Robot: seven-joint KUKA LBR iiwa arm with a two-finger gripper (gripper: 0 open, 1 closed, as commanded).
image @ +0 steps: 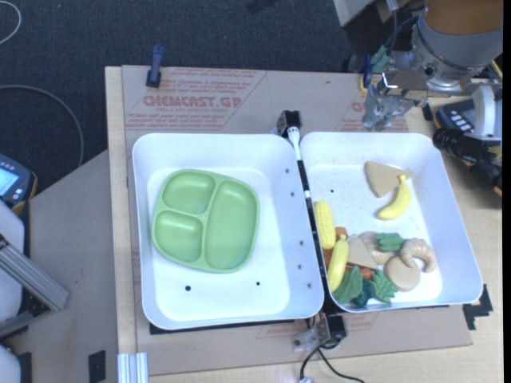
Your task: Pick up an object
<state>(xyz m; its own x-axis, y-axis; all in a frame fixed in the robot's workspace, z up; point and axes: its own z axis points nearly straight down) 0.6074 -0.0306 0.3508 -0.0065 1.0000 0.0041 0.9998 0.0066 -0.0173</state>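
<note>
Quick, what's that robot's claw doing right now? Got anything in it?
End effector: above the right bin's far rim, nothing visibly held; open or closed cannot be told.

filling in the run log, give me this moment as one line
phase: pre-grasp | gripper: above right bin's far rim, holding nothing | toy food: piled in right bin | green plate: left bin

bench (200, 102): brown board | on it: left white bin (160, 294), right white bin (455, 246), side by side
</note>
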